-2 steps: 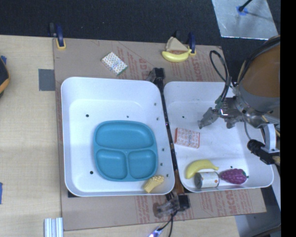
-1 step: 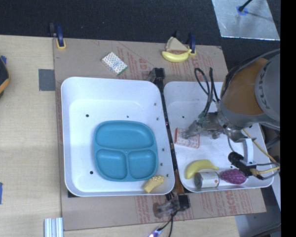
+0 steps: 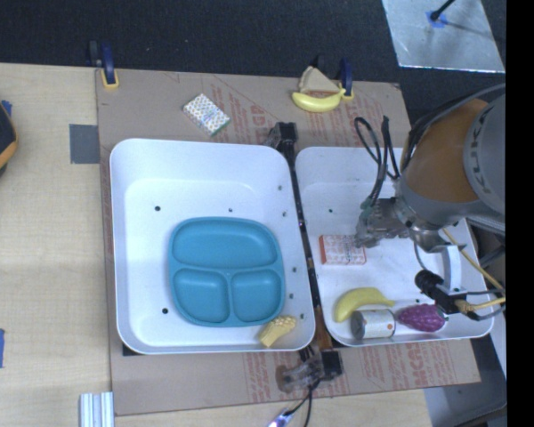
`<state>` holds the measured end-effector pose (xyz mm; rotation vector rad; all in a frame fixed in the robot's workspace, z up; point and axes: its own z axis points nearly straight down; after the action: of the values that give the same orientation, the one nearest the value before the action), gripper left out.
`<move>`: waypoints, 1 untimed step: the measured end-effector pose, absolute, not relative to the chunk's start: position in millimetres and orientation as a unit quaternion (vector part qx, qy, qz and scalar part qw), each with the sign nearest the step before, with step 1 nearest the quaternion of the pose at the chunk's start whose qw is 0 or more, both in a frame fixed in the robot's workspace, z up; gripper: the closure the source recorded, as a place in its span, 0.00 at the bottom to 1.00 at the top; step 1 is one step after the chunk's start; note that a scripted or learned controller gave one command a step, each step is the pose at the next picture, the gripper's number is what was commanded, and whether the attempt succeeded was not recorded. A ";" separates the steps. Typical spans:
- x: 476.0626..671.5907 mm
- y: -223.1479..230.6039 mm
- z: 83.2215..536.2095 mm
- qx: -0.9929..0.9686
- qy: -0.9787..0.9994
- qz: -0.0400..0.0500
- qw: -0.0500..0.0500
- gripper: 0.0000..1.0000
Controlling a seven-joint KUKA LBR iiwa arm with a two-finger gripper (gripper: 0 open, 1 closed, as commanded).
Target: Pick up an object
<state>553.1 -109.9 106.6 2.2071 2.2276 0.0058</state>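
Observation:
My gripper point(image 3: 368, 233) hangs low in the right bin point(image 3: 338, 172), at the right edge of a small red-and-white packet point(image 3: 341, 251) that lies flat on the bin floor. Whether it touches the packet is unclear. Along the front of the same bin lie a yellow banana point(image 3: 360, 302), a small silver can point(image 3: 374, 326) on its side and a purple bunch of grapes point(image 3: 421, 318). The grey arm with its orange band point(image 3: 440, 163) covers the right side of this bin.
The left bin point(image 3: 142, 172) holds a blue divided plate point(image 3: 225, 269) and a yellow piece point(image 3: 277, 330) at its front right corner. Behind the bins lie a second banana with a sandwich slice point(image 3: 318, 94) and a patterned packet point(image 3: 206, 113). Black cables point(image 3: 378, 145) loop by the arm.

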 end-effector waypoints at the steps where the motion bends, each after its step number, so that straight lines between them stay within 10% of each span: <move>1: 577.7 -117.2 223.7 0.706 0.709 -0.001 0.000 1.00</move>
<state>577.7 -117.2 223.7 2.2167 2.2264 -0.0025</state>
